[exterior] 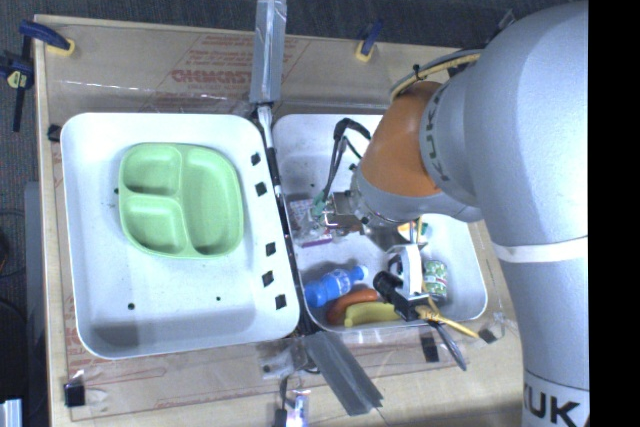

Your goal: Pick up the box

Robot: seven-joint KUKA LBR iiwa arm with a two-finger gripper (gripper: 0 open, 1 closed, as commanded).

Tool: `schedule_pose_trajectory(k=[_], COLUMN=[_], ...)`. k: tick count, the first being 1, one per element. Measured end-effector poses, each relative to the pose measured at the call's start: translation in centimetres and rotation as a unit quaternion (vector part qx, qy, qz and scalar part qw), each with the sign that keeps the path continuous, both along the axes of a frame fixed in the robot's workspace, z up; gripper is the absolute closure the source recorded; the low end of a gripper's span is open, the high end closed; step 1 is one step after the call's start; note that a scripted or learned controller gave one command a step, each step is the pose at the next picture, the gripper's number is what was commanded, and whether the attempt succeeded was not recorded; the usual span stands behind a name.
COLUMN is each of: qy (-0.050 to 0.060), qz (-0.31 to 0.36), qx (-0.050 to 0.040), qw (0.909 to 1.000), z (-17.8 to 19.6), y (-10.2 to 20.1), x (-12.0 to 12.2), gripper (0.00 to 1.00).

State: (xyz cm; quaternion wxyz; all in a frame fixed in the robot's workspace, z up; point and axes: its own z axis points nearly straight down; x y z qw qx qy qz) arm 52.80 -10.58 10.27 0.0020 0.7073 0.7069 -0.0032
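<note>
reaching down into the right bin point(470, 300) with the claw point(335, 215) low over the little box point(305, 220) to grab it, grip too hidden to tell.

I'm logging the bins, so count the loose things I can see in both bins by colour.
Green: 1, the divided plate in the left bin
Blue: 1, the bottle in the right bin
Yellow: 1, the banana
Total: 3 clearly told; others are hidden by the arm.

Pale green divided plate point(182, 198) in white left bin point(90, 315); blue bottle point(334, 284), red and yellow items point(362, 307) in white right bin point(470, 300); grey arm point(530, 125) with orange band point(402, 147); tan surface point(140, 45).
</note>
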Motion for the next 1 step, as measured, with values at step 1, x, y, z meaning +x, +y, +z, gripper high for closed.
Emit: schedule_pose_trajectory(k=[1], qy=[0.0], qz=[0.005], qx=[0.0036], qw=[1.0], z=[8.92], y=[7.6], x=[3.57], gripper=[1.0])
